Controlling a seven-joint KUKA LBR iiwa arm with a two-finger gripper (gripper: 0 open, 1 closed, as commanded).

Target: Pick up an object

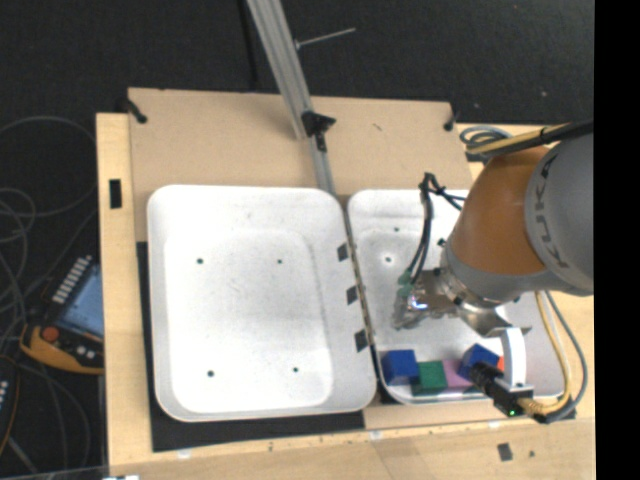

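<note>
— Where do we see the objects?
— In the right bin, at its near edge: blue block, green block, purple piece. We can't read their axes.
— The tool?
— Above them, under the arm; we cannot tell its opening or any hold.

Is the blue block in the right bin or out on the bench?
In: the blue block sits inside the right bin, at its near wall beside a green block.

One overhead camera — slanted down on both bins.
</note>
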